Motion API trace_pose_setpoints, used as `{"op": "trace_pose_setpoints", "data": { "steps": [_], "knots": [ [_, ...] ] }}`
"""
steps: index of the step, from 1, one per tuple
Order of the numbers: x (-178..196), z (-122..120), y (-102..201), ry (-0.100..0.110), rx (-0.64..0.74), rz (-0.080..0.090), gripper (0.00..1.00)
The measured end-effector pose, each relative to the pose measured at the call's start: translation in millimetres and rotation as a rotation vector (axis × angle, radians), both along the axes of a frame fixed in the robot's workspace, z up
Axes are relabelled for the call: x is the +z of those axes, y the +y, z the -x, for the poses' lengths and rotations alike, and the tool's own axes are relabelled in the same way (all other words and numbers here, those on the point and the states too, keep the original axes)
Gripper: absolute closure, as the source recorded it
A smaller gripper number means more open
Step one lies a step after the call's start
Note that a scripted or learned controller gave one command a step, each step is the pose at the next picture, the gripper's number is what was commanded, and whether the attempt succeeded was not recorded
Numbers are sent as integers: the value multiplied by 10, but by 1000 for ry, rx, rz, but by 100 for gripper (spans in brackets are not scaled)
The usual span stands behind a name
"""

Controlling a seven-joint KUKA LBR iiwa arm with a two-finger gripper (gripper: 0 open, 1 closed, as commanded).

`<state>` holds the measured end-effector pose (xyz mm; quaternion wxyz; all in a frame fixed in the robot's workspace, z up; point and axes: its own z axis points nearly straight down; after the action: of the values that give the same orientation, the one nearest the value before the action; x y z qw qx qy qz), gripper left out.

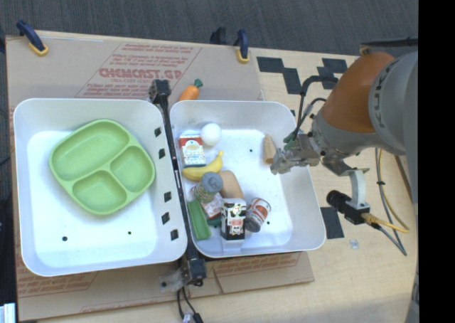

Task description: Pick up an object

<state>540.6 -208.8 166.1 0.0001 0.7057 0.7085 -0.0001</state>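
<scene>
Judging the nearest candidate to the pincer [284, 163]: a small tan piece [269, 148], just beside it on the side toward the middle of the right bin [302, 233], possibly touching. Cannot tell whether the pincer is released or clenched; nothing visibly held.

Looks short, rounded, elongated, pale brown like a bread roll or a wooden peg; too small to say which. Lies alone on the white floor, well apart from the clutter farther from the pincer.

Probably light, and stiff enough for a firm squeeze if wood or plastic; if foam, likely to give and spring out. Smooth rounded sides may roll or slip, so best taken across the narrow middle, square to its long axis, with the pincer lowered close to the floor. Little risk of breakage.

Farther off, beyond the tan piece: a banana [202, 169], a white ball [210, 133] and a small carton [190, 149]. Nearer the front corner, a striped can [258, 213] beside a dark box [233, 219], crowded and harder to reach cleanly.
</scene>
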Motion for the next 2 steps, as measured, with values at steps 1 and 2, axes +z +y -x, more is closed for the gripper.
{"op": "trace_pose_setpoints", "data": {
  "steps": [1,2],
  "knots": [
    [405,631,-26,1,0,0,100],
    [1235,462,-30,-5,2,3,100]
  ]
}}
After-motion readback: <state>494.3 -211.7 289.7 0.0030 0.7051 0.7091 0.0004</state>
